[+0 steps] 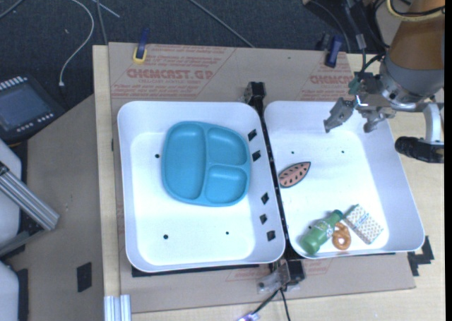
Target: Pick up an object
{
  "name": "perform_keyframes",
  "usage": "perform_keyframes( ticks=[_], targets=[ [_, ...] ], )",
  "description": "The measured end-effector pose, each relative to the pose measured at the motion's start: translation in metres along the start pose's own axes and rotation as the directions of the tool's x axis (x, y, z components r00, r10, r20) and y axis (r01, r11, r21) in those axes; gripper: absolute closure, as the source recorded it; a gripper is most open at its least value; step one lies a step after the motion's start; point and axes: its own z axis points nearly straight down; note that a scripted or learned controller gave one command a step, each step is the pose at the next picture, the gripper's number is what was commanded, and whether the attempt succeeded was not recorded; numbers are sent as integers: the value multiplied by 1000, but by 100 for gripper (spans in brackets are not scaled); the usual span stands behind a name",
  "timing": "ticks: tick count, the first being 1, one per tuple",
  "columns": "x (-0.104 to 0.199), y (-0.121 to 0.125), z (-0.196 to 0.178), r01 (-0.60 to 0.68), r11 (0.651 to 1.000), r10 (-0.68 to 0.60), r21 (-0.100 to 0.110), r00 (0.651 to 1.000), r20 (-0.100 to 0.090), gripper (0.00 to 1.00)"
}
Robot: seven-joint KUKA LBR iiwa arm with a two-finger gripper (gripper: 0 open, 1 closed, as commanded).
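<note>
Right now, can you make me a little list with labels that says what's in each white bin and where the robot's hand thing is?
left bin: a blue divided plate with three sections
right bin: four small things
near the divider: a brown leaf-shaped piece
near front corner: a green bottle lying down, a pretzel and a small patterned packet, bunched together
end effector: open, over the back of the right bin, holding nothing
arm: comes in from the right

A robotics lab, clearly: loose cables [78,2] trail over dark carpet beyond the bench's [106,171] far edge, clamps [141,50] pin down its cardboard-covered top, and a monitor [25,104] sits off its left edge.
</note>
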Motion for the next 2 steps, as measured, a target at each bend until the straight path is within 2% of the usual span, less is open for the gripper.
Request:
perform_keyframes(
  ticks=[1,2],
  targets=[
    [-6,2,44,0,1000,0,-1,1000,0,0],
    [0,8,103,2,1000,-2,0,1000,-1,0]
  ],
)
